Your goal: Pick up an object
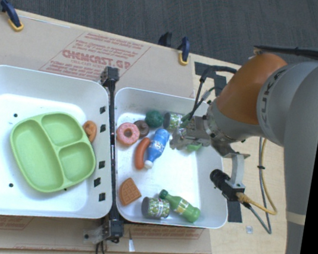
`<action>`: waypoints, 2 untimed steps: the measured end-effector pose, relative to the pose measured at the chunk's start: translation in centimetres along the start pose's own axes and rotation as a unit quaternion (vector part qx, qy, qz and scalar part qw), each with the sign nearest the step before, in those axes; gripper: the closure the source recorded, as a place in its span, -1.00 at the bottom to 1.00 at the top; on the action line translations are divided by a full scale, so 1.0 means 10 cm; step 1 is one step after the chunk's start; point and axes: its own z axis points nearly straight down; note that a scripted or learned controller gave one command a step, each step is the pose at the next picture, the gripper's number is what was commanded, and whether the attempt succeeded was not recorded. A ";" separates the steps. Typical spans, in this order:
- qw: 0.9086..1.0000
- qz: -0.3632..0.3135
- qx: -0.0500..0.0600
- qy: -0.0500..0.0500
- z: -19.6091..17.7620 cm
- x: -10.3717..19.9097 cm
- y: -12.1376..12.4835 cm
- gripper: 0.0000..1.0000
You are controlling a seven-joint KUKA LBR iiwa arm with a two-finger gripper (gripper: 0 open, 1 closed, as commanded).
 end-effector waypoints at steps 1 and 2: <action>1.000 0.000 0.001 0.000 0.01 0.00 0.00 -1.00; 1.000 0.000 0.003 0.001 0.96 0.19 -0.78 -1.00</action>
